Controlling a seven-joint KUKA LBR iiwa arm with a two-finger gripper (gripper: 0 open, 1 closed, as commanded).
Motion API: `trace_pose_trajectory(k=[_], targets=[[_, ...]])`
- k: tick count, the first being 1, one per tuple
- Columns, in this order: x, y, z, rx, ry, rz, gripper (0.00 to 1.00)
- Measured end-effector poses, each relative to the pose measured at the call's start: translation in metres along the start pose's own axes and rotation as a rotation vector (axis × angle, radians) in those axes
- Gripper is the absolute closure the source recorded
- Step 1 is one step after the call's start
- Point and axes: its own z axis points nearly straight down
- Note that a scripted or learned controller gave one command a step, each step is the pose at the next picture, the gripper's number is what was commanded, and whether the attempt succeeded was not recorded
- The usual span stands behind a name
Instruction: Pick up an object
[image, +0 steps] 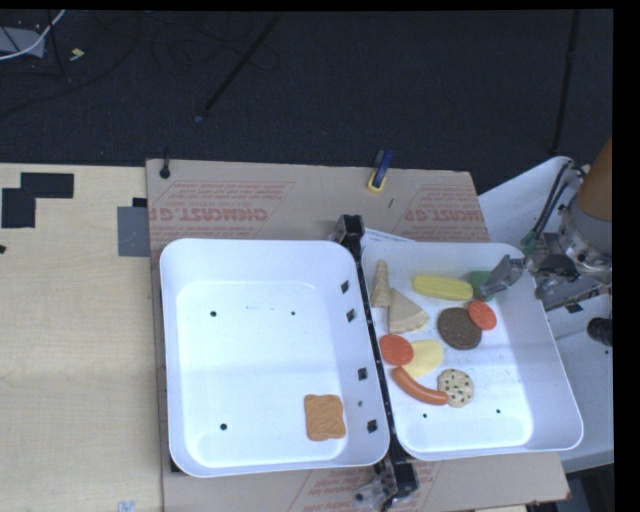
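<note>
**Hand at right bin's far-right edge, food toys clustered in the bin**

Two white bins side by side on the counter. Left bin has one thing in it: a tan toast-like piece near its front-right corner. Right bin holds the pile: a yellow oblong piece at the back, a cream wedge and a thin tan cone next to the divider, a dark brown disc with a small orange-red round touching its upper right, another orange-red round touching a pale yellow piece, a sausage and a chip cookie toward the front.

Arm comes in from the right, hand low over the right bin's back-right area, just beside the yellow oblong piece and the small orange-red round. A greenish bit sits at its tip. Can't tell if the fingers are spread or pressed together, nor whether anything is pinched.
</note>
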Motion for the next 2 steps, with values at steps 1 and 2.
trace_pose_trajectory(k=[1,2], targets=[[0.064,0.000,0.111,0.010,0.005,-0.004,0.00],[0.109,0.040,0.117,0.001,-0.007,0.005,0.00]])
